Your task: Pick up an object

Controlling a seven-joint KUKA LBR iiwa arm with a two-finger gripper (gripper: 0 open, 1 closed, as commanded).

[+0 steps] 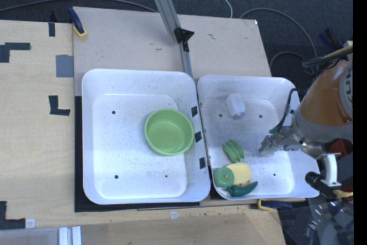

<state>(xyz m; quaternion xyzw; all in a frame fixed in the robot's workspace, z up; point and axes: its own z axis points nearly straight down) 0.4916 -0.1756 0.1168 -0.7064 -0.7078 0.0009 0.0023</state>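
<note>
Two white bins side by side, a green bowl [168,132] in the left bin [103,181]. In the right bin [275,86], gripper [267,146] low near the right wall, nothing seen between its fingers; open or shut, impossible to tell. Nearest candidate: ridged green object [233,150], just left of the gripper, long axis running up-down in view. Below it, yellow-green toy [235,176]; farther up, small white piece [235,105].

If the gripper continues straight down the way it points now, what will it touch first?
Probably the bare floor of the right bin. The gripper hangs right of the green ridged piece, seemingly clear of it, though depth is uncertain.
</note>
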